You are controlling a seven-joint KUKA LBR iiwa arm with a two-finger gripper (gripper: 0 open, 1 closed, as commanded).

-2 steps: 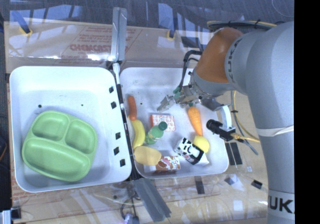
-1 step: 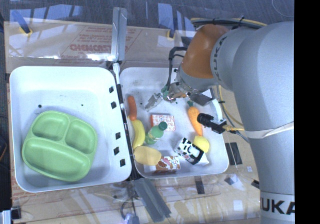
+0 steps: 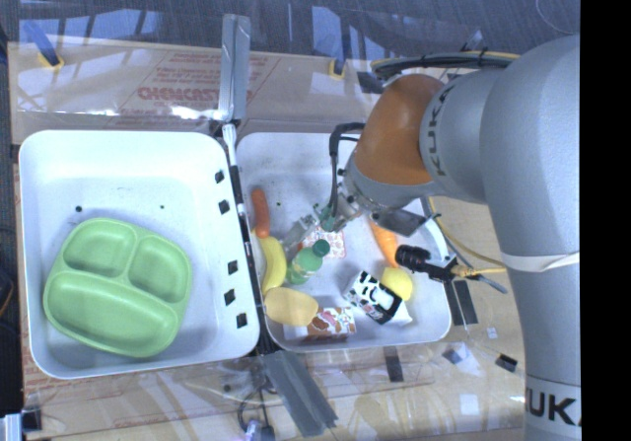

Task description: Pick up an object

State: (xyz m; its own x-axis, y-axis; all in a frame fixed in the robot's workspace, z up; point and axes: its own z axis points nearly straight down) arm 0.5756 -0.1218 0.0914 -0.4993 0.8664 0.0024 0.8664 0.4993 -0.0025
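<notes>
**Gripper low over the crowded bin, nothing visibly held**

Gripper [image 3: 327, 219] down inside the right bin [image 3: 286, 161], hanging off the orange-banded wrist and poised near the middle of the clutter, probably because the pile is thickest there and any descent meets something. Open or closed: cannot tell from this slant, with the wrist bulk shading the tip. No object seen gripped.

Closest candidates: a crumpled pale packet [image 3: 333, 244] just beneath the tip, and a green bottle [image 3: 308, 261] lying beside it, touching or nearly touching a banana [image 3: 273, 266]. Likely targets, judging by the tip's position alone.

Around them, packed tight:
- a slim orange stick [image 3: 259, 212] along the left wall, above the banana
- a yellow-tan rounded fruit [image 3: 291, 306] at the near edge, against a red-and-white carton [image 3: 330, 323]
- a black-and-white patterned toy [image 3: 371, 296] touching a lemon [image 3: 398, 283]
- a carrot [image 3: 384, 242] partly tucked under the arm

Obstacles, as a judgement: little free room around bottle and packet, so risk of nudging the banana or pinching the flimsy packet instead of a firm body. Thin packet apt to slip or crumple.

Well apart, in the left bin [image 3: 118, 158]: a green divided plate [image 3: 116, 286], flat and out of the way.
</notes>
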